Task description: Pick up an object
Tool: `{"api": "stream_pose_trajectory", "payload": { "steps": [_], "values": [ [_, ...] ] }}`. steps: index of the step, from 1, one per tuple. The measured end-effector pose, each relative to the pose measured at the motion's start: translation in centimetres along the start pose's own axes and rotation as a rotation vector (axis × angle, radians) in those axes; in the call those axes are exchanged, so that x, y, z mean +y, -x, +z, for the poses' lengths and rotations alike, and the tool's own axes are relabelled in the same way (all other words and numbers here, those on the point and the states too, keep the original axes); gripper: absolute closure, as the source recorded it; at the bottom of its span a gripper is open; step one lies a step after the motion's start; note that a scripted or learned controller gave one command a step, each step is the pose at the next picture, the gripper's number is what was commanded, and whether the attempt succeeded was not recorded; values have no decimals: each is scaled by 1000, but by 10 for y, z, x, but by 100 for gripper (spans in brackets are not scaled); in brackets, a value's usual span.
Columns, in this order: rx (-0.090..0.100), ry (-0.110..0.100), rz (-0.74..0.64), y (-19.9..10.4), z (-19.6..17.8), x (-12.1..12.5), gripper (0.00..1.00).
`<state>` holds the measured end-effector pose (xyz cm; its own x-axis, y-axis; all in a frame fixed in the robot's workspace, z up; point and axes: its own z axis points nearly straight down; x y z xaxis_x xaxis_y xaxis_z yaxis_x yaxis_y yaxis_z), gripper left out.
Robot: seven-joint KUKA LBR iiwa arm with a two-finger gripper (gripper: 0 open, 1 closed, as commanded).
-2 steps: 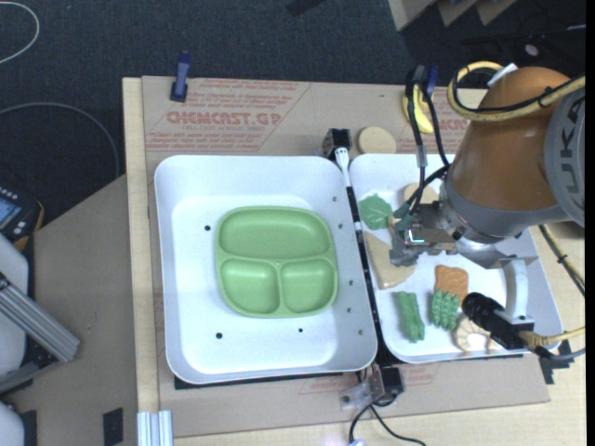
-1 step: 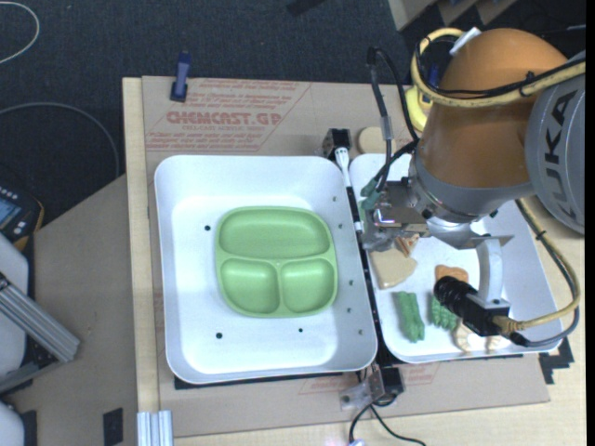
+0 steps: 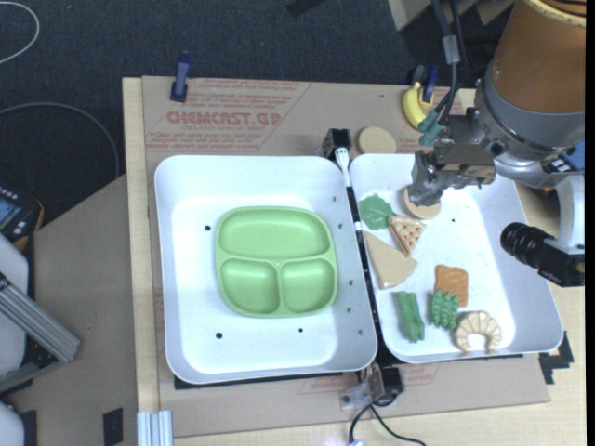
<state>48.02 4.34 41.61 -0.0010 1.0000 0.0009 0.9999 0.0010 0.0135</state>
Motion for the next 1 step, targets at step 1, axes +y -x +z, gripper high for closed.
{"api": "stream_pose_trajectory", "payload": {
  "steps": [1],
  "values": [
    [-2,-9,0,-1,-4,0,100]
  ]
}}
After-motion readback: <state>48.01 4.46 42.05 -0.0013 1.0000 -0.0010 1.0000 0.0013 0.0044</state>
